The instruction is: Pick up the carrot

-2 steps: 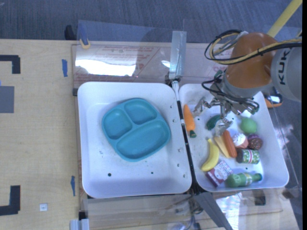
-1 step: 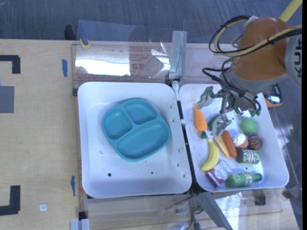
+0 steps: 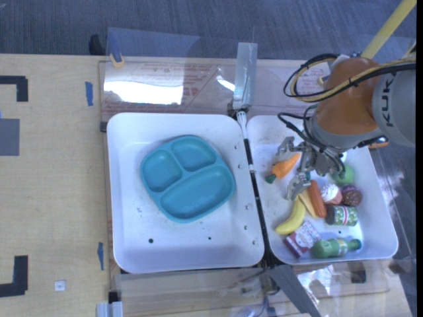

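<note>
At the near edge of the right bin, a green bottle is seen lying on its side, with a red-and-white packet just beside it to the left. A yellow banana is laid just behind the packet, and a small jar with a dark lid rests near the bin's right side. Further in, an orange-red item leans against a cluster of red and white pieces and a dark reddish round object; their exact kinds cannot be made out, since they are crowded together and partly covered.

In the left bin, a blue divided plate with three compartments is shown lying flat, slightly rotated.

Deeper in the right bin, the carrot is pictured near the bin's left wall, orange with a small green tip at its lower left. The tool is lowered right at the carrot, its metal parts overlapping the carrot's right end. Whether the carrot is gripped, and how wide the tool is spread, cannot be told from this angle. A green object is half hidden under the arm's wrist.

Behind, the arm's orange band and looped cables are seen covering the bin's far right corner. A clear panel is stood beyond the bins on the bench.
</note>
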Controlling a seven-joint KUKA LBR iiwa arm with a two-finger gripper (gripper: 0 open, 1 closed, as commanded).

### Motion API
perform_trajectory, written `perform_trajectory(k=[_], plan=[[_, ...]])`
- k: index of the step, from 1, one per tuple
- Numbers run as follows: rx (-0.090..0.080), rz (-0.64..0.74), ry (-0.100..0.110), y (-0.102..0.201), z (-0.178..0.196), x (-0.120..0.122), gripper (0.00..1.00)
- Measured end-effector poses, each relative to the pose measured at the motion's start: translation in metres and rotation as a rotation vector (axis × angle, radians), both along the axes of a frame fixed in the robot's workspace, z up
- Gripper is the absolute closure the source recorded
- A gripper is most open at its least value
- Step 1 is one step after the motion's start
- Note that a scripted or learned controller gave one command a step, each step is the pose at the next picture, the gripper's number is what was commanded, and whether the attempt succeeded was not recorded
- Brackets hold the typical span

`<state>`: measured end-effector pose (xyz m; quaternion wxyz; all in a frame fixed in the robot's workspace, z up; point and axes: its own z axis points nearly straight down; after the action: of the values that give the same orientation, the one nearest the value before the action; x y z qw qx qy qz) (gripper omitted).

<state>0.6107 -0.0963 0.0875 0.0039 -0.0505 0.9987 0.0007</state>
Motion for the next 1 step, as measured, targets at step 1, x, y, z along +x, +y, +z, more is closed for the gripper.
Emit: perform_trajectory(k=[1], plan=[[0.001, 0.002, -0.009, 0.0009, 0.0121, 0.0039, 1.00]])
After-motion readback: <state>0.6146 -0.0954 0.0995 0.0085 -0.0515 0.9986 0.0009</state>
